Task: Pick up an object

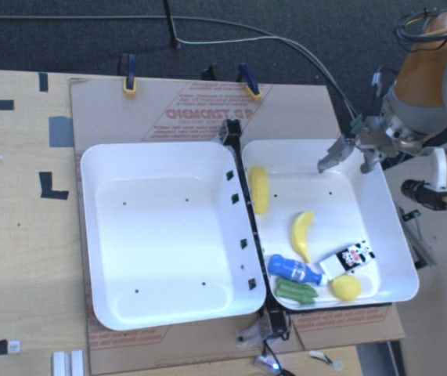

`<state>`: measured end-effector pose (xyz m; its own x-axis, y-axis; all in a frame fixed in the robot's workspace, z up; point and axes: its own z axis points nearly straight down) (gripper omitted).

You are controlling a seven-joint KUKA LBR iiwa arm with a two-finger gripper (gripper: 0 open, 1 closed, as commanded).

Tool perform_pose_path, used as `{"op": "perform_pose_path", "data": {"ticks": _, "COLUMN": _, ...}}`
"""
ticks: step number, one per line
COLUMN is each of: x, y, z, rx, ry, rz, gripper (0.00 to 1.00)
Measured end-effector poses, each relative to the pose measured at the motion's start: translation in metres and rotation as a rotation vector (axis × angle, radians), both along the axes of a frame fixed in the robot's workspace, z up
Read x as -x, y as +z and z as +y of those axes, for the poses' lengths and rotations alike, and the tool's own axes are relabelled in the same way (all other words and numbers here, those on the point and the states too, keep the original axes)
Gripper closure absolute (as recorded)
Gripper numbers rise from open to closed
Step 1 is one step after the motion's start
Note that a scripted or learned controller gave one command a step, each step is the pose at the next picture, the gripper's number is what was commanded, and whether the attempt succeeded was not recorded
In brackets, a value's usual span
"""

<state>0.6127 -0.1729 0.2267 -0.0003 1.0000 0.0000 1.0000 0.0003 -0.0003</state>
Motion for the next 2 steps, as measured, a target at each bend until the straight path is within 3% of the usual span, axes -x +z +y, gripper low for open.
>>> {"op": "perform_pose_path", "data": {"ticks": 1, "x": 0.008, "y": -0.105, "z": 0.026, "rx": -0.002, "ry": 0.001, "rz": 0.009, "gripper": 0.00}}
{"op": "perform_pose_path", "data": {"ticks": 2, "x": 0.059, "y": -0.143, "z": 0.065, "rx": 0.000, "ry": 0.001, "rz": 0.002, "gripper": 0.00}}
